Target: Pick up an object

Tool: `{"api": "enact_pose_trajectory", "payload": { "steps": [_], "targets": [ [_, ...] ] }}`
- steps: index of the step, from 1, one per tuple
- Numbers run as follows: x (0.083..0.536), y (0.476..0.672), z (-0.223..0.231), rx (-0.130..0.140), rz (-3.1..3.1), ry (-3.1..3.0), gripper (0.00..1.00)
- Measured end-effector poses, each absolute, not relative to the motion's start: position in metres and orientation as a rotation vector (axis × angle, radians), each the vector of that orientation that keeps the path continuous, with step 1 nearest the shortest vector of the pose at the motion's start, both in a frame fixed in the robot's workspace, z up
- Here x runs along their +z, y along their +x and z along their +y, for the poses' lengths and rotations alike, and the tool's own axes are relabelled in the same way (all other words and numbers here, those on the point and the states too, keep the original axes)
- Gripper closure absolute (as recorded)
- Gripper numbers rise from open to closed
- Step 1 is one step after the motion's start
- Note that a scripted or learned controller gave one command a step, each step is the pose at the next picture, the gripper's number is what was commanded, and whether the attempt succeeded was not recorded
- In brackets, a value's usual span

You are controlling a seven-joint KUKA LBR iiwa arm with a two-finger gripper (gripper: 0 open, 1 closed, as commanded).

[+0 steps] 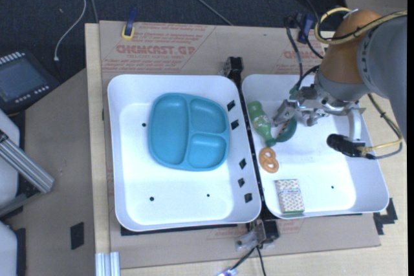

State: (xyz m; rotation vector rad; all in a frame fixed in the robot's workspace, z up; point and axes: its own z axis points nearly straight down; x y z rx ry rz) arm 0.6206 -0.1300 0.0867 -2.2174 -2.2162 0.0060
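We see two shallow white bins side by side on a cardboard-covered bench. The left bin holds one thing: a light blue plate of smooth plastic, with rounded corners and three compartments, lying flat near the middle, a little toward the far edge.

The right bin holds several small things along its left edge. Near the far left part lies a green object, translucent and bottle-like, and just beside it is a dark teal curved piece; we cannot tell its exact form because the tool covers part of it. Below them, in the middle of the left edge, lies an orange pretzel-shaped object. Near the front left corner lies a small rectangular packet with a greenish pattern, partly over the front rim.

The gripper is low over the far left part of the right bin, close to the green object and the teal piece. Its metal fingers blend with those things, so we cannot tell how far they are apart or whether anything is between them. The grey arm with its orange band is cut off by the right edge.
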Motion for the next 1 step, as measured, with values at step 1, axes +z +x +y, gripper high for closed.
{"api": "enact_pose_trajectory", "payload": {
  "steps": [1],
  "targets": [
    [0.0851, 0.6207, -0.1297, 0.002, -2.219, -2.220, 0.00]
  ]
}}
